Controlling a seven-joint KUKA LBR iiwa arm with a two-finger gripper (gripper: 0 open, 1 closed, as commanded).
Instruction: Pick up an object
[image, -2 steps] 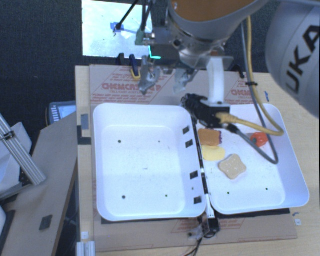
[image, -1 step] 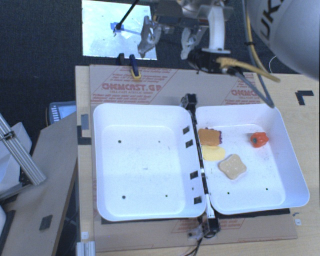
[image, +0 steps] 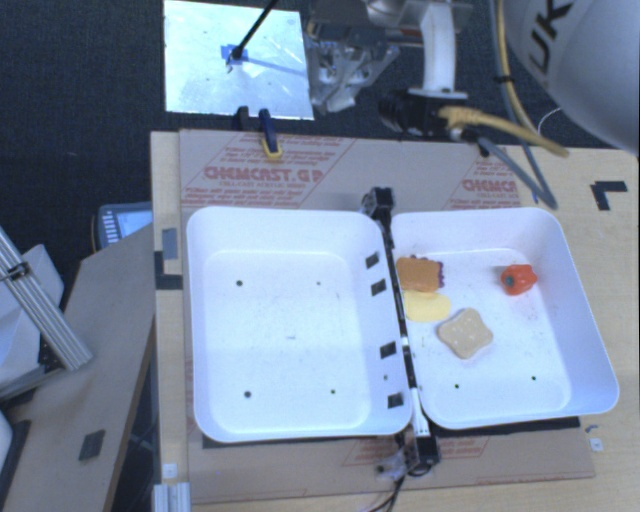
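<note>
Two shallow white bins sit side by side on a wooden bench (image: 110, 330) lined with printed cardboard (image: 300, 165), over dark carpet. The left bin (image: 205, 330) holds nothing; the right bin (image: 570, 300) holds an orange slab (image: 419, 273), a yellow disc (image: 428, 308), a tan toast piece (image: 465, 333) and a red pepper (image: 517, 279). The gripper (image: 340, 75) hangs beyond the bins' far edge, beside a metal plate (image: 235, 58); I cannot tell its grip.

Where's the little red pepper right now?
The red pepper lies in the right bin, near its far right corner, apart from the toast piece nearer the middle.
</note>
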